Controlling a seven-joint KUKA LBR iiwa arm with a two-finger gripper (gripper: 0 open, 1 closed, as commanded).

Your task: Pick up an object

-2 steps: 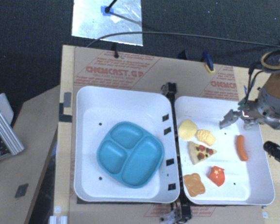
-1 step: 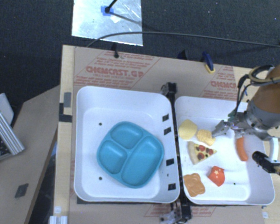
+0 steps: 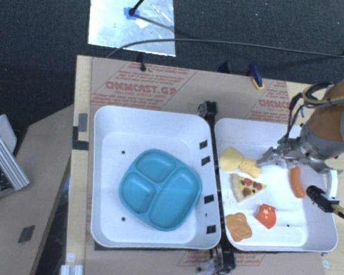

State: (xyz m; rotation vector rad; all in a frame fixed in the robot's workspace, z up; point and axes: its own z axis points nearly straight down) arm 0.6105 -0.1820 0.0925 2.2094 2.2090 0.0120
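Toy food lies in the right bin (image 3: 325, 237): yellow chicken drumstick (image 3: 238, 162), pizza slice (image 3: 246, 187), orange nugget (image 3: 238, 226), red piece (image 3: 266, 215) and sausage (image 3: 297, 181). Whether the jaws are open or closed cannot be told; they hang just right of the drumstick. Left bin (image 3: 110, 122) holds a blue divided plate (image 3: 160, 188).
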